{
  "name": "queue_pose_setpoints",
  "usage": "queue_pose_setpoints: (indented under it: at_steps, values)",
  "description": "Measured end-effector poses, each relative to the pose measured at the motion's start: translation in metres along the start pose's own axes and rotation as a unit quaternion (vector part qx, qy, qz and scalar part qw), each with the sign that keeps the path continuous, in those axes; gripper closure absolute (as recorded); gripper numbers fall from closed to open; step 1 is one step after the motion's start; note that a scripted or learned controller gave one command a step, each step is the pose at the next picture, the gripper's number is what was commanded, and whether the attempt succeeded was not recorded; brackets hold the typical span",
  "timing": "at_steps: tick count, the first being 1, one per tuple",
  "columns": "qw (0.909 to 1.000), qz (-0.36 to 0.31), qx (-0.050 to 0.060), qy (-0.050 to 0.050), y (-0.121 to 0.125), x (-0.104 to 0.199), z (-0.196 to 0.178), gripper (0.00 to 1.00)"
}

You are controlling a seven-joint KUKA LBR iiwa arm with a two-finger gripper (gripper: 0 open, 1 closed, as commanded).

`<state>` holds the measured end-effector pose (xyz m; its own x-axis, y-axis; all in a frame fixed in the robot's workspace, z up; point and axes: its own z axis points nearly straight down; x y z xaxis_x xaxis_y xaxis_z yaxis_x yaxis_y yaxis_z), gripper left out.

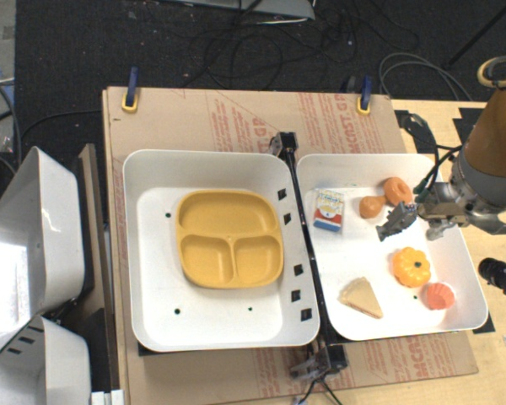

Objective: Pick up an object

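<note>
The approach step appears to be in hand: the gripper (396, 224) is held open and empty above the right bin (468, 251), between the orange doughnut (397, 190) and the yellow pepper (411, 267). A descent onto one item would be called for next. In the left bin (143, 226) a yellow divided tray (230, 238) is kept.

Grey arm (481, 194), orange band, seemingly dark end effector (398, 223).
</note>
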<state>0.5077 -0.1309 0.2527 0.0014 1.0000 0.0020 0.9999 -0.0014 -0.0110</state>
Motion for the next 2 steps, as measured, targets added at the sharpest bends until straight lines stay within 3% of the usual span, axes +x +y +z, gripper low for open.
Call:
queue_pose_setpoints:
  at_steps: [1, 2]
  values:
    - [1.0, -0.001, -0.005, -0.001, 0.002, 0.0, -0.005, 0.0]
    - [1.0, 0.0, -0.003, 0.0, 0.0, 0.011, 0.046, 0.0]
